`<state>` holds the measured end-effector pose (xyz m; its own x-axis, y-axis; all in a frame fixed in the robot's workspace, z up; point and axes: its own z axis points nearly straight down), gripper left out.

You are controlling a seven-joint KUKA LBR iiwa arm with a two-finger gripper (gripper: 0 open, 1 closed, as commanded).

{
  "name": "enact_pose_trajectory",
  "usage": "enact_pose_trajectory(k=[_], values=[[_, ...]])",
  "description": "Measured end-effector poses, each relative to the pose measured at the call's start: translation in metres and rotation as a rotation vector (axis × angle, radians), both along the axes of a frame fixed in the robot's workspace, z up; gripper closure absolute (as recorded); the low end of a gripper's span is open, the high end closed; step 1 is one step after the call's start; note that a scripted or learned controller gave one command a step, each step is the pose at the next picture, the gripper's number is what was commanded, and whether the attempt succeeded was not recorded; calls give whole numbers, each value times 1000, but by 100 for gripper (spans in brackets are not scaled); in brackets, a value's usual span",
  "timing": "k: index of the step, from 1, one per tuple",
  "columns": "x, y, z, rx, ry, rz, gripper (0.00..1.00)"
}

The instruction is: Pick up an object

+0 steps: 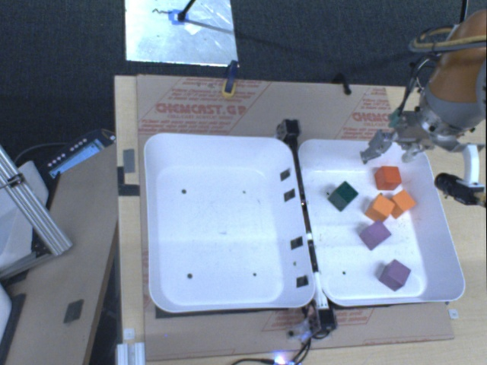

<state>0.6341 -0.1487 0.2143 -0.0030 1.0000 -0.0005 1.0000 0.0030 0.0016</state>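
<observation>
Nothing was grabbed yet: the grey two-finger pincer (391,149) hung spread open and empty above the right white bin (449,276), just beside the top small orange wooden cube (387,177).

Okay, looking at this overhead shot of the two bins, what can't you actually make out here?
- Two-finger gripper: small and blurred above the right white bin; whether it is open or shut is unclear.
- Grey arm with orange band: cut off by the right edge.
- Two small orange cubes: whether they touch or merely overlap is unclear.
</observation>
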Motion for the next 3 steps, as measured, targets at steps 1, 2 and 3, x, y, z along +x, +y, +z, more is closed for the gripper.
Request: enact_pose_trajectory(k=[1, 2, 3], values=[[1, 33, -136, 4, 10, 4, 0], [4, 31, -117, 0, -4, 4, 100], [5, 41, -130, 0, 0, 3, 100]])
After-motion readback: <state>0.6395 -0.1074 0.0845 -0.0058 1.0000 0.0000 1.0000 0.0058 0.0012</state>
